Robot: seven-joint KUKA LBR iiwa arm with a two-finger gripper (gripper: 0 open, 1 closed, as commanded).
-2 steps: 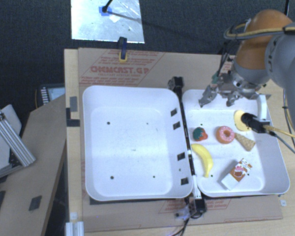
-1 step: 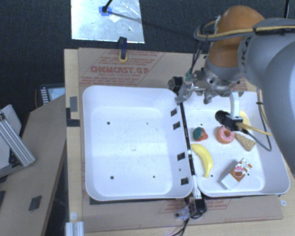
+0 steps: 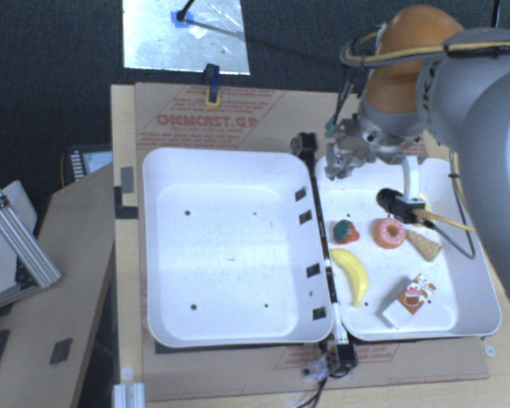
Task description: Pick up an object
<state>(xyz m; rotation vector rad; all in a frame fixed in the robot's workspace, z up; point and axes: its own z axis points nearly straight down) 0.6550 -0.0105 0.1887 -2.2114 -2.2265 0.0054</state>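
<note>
I see 5 objects in the right bin [image 3: 480,313]: a banana [image 3: 352,273], a strawberry [image 3: 346,230], a donut [image 3: 390,233], a wedge [image 3: 424,244] and a small box [image 3: 410,299]. My tool [image 3: 342,165] hovers over that bin's far left corner; I cannot tell its opening.

There are two white bins: left bin [image 3: 229,164], right bin [image 3: 472,313]. I count one banana [image 3: 352,273], one donut [image 3: 390,233], one strawberry [image 3: 346,230], one wedge [image 3: 424,245], one small box [image 3: 409,299].

Right bin [image 3: 472,313] holds a banana [image 3: 352,274], donut [image 3: 389,233] and strawberry [image 3: 346,230]; arm [image 3: 408,66] above
</note>
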